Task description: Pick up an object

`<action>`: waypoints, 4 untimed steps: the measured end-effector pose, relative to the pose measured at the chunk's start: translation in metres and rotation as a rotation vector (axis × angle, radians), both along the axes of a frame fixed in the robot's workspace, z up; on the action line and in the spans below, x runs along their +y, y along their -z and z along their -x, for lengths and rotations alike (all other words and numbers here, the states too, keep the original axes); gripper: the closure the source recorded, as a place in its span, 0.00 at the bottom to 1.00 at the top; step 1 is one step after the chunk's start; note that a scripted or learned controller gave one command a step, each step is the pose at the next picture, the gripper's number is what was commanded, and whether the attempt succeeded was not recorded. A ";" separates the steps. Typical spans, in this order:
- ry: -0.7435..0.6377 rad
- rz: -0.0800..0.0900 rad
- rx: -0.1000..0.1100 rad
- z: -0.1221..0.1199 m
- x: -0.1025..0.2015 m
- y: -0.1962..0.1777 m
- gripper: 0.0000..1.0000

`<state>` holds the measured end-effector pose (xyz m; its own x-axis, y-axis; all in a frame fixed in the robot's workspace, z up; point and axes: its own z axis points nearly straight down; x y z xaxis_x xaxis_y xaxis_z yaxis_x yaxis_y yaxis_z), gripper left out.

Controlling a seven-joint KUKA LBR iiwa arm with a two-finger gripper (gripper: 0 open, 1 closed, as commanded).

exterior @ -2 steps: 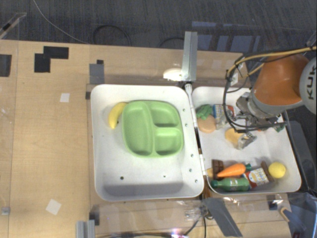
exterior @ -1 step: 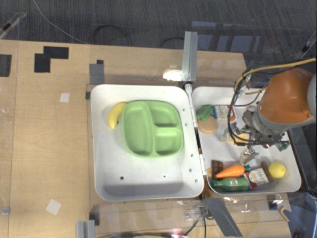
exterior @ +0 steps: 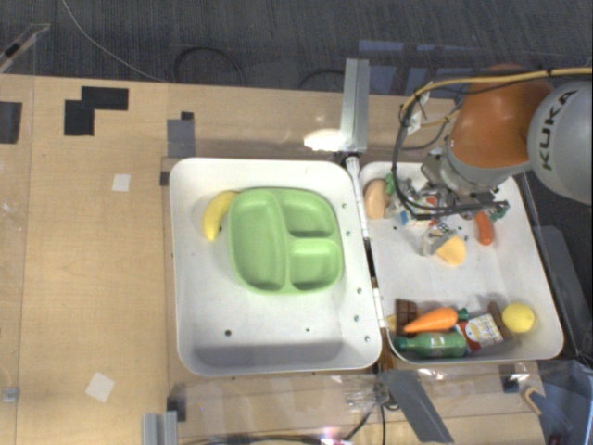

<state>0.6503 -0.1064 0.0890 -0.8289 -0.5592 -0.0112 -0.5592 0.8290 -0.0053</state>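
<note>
Arm over the right bin (exterior: 542, 276), jaws' state indiscernible above the yellow wedge (exterior: 451, 251): centre your descent on it, clear of the small carrot (exterior: 485, 229).

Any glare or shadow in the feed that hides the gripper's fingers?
Camera view: a bright glare spot on the bench above the bins; the grey arm with the orange band looms over the two-finger gripper, which looks small and cluttered; soft shadow along the left white bin's lower wall.

Glossy green plastic tray (exterior: 283, 239), wooden bench (exterior: 83, 276)
</note>
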 end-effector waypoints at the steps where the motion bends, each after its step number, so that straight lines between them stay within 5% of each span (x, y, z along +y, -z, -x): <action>1: 0.173 0.001 -0.001 0.064 -0.029 -0.001 0.00; 2: 0.229 0.009 0.084 -0.006 -0.018 0.000 0.00; 3: 0.276 0.001 -0.001 0.070 -0.045 -0.002 0.00; 4: -0.310 0.007 0.002 0.069 -0.097 -0.025 0.00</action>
